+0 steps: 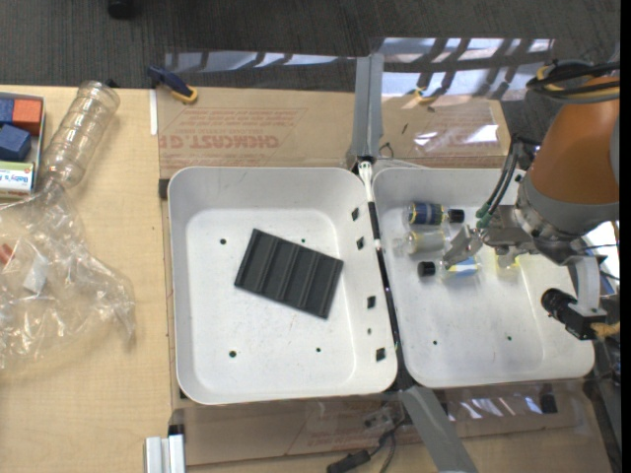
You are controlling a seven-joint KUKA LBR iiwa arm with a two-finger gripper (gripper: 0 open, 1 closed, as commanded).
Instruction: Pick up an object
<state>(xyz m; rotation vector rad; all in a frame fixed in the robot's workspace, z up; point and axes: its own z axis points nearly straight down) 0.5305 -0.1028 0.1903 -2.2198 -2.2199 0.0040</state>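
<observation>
On your far left, a box of blue and orange blocks (20,131) is sitting at the counter (108,382) edge, with a clear plastic bottle (77,134) lying tilted beside it and crumpled clear plastic wrap (54,274) spreading below. Moving right, the left bin (197,363) is holding a dark ribbed rectangular slab (289,273), lying flat and turned at a slant near the bin's middle. In the right bin (513,363), a small blue and yellow cylinder (426,213) is lying near the upper left, a small black piece (426,268) is sitting just below it, and a pale blue and yellow object (463,267) is lying just beside that. The gripper (471,252) is hanging right over this cluster; you cannot tell from here how the jaws are standing. The grey and orange arm (582,156) is reaching in from your right.
</observation>
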